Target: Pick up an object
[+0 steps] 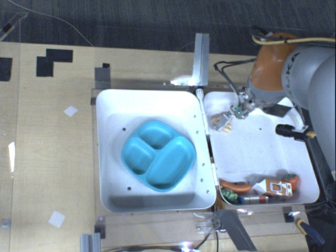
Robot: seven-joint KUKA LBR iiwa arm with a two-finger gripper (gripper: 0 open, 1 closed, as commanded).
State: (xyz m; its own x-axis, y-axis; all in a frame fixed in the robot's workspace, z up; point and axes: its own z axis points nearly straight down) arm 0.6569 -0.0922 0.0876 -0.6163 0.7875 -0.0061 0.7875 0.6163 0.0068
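Observation:
My gripper (223,121) hangs low over the far left corner of the right bin (262,151), close to the divider between the bins. The grey arm with its orange band (270,67) comes down to it from the upper right. No object lies under or beside the gripper. Along that bin's near wall sits a row of small things: an orange-red carrot-like piece (236,185), a green item (229,195), an orange and white carton (275,187) and a small dark tube (255,198).
A blue divided plate (158,155) fills the middle of the left bin (113,114). A metal post (201,59) stands behind the divider. Black cables (227,72) loop near the wrist. Bare white floor spans the right bin's centre.

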